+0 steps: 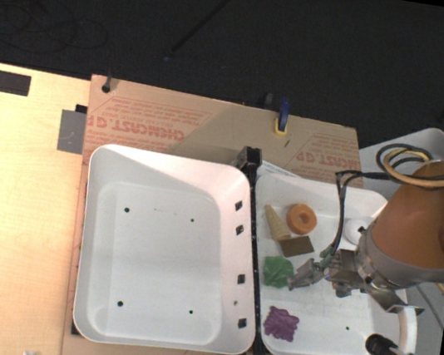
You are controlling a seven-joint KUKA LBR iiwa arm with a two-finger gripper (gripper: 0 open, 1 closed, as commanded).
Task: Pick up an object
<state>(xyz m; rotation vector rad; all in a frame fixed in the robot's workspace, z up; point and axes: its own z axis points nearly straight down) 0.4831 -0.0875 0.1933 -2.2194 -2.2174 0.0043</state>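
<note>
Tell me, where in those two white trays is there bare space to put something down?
The left bin offers its whole bare floor. In the right bin, bare floor lies right of the purple lump. It is crowded around the orange ring, brown block, green lump and gripper.

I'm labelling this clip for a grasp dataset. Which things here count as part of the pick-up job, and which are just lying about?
Part of the job:
- claw
- green object
- purple object
- orange ring
- brown block
- cream piece
- right bin

Just lying about:
- left bin
- cardboard sheet
- blue clamp
</note>
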